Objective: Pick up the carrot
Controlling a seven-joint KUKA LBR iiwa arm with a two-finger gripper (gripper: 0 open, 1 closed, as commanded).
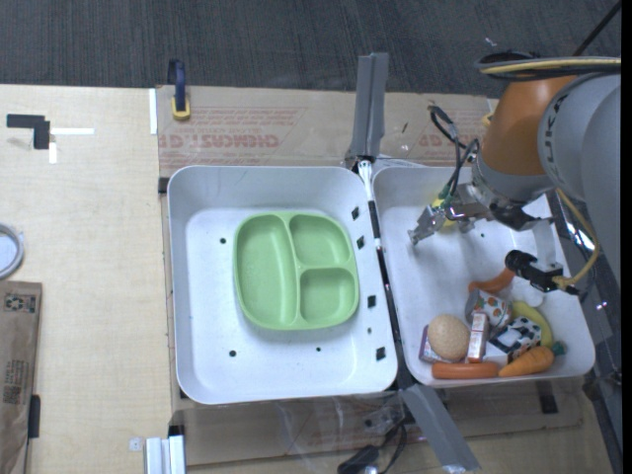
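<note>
A pale wooden desk (79, 225) fills most of the view, with dark grey carpet (247, 18) beyond its far edge. A flattened cardboard sheet (267, 131) with red lettering lies under the far side of the bins, a small blue-and-yellow clamp (178, 92) stands at its left corner, and a roll of tape (8, 253) sits at the desk's left edge.

Two shallow white bins sit side by side. The left bin (193, 344) holds a green divided plate (295, 269) with three compartments, lying slightly turned near the middle.

The right bin (415, 265) has its things crowded into the near right corner. The carrot (528, 361) lies there on its side against the near wall, just right of a reddish sausage-shaped piece (464, 370). Behind them are a tan round bread-like item (448, 336), a small upright carton (478, 332), a black-and-white patterned object (512, 336) and a yellow banana (533, 319). Exactly which of these touch is hard to tell in the pile.

The grey arm with its orange band (518, 126) reaches in from the right. Its tool (434, 223) hangs over the far part of the right bin, well apart from the carrot, with its fingers looking spread and nothing between them.
</note>
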